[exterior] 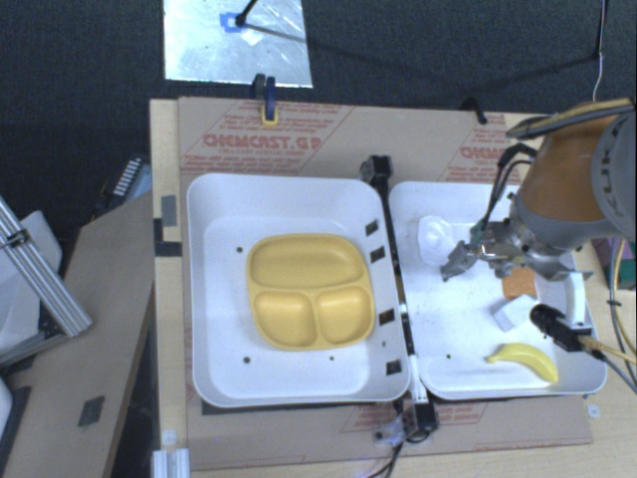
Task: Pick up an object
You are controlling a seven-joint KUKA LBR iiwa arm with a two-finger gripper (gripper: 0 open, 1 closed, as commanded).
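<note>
Listing from largest to smallest:

Bench board (299, 132): brown sheet under both bins, printed in red "CHEMCAST GP" along its far edge; a second red print near the right far corner is partly hidden by the arm and cannot be read whole.

Left bin (214, 267): shallow, white, holding a yellow divided tray.

Right bin (448, 342): shallow, white, touching the left bin along the black centre seam.

Arm (577, 182): grey with an orange band, reaching in from the right over the far right part of the right bin.

Yellow divided tray (304, 289): three compartments, one wide at the far side and two smaller at the near side, lying flat in the middle of the left bin.

Foil sheet (237, 30): shiny square on the dark floor beyond the bench, with a small blue mark; no writing can be read on it.

Gripper (460, 264): low over the right bin, pointing left; whether it is released or clenched cannot be told, and nothing is seen between its tips.

Banana (526, 359): yellow, lying in the near right corner of the right bin, well apart from the gripper, toward the near side.

Clear plastic object (434, 237): pale, translucent, just beside the gripper on its far left side.

Orange piece (519, 286): small, under the wrist, partly hidden.

White block (505, 316): small, between the orange piece and the banana.
</note>
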